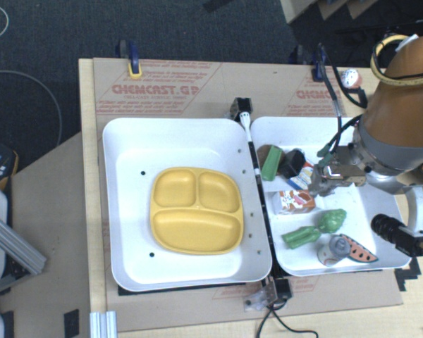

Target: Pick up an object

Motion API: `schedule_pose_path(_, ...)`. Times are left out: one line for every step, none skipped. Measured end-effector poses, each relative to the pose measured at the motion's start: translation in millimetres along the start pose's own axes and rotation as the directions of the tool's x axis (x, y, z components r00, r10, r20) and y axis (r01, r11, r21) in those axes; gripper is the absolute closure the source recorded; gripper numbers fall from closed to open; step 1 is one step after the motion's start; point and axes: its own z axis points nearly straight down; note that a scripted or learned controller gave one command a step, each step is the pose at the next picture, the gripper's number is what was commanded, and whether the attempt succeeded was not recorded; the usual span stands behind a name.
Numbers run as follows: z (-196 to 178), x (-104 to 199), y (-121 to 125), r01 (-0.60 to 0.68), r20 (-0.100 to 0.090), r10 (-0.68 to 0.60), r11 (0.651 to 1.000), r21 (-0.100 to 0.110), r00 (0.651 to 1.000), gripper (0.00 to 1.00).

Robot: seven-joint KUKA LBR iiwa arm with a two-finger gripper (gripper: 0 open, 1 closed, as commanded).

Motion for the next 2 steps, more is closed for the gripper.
schedule_pose_path(-80.9, 69.1, 1.4, -0.001, 0.003, 0.001, 1.0, -0.019, 1.0, 1.0)
schedule_pose_path(-117.1, 149.1, 1.2, 0.0, 0.001, 0.0, 1.0, -0.015, 1.0, 1.0)
